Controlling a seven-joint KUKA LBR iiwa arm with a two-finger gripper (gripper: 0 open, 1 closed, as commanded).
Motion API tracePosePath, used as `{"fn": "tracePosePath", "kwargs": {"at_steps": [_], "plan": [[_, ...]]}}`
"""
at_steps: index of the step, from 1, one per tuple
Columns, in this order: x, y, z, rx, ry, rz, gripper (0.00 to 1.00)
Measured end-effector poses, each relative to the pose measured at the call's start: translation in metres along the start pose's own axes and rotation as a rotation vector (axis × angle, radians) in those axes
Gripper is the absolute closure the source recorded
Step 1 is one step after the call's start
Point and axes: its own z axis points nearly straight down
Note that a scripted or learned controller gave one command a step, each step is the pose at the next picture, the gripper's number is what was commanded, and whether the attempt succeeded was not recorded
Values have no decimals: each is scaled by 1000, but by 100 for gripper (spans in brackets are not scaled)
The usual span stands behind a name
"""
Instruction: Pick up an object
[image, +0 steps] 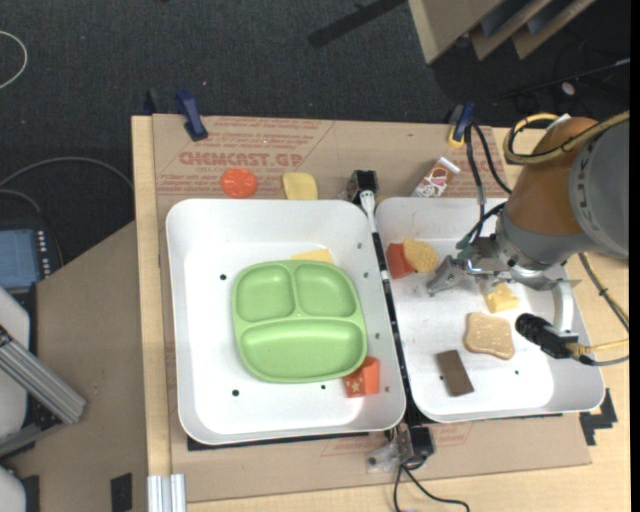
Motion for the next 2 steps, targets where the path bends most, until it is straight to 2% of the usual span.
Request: {"fn": "tracePosePath", "kwargs": {"at_steps": [1, 2], "plan": [[-64, -45, -21, 1, -6, 14, 0], [-40, -45, 14, 3, -2, 6, 0]]}}
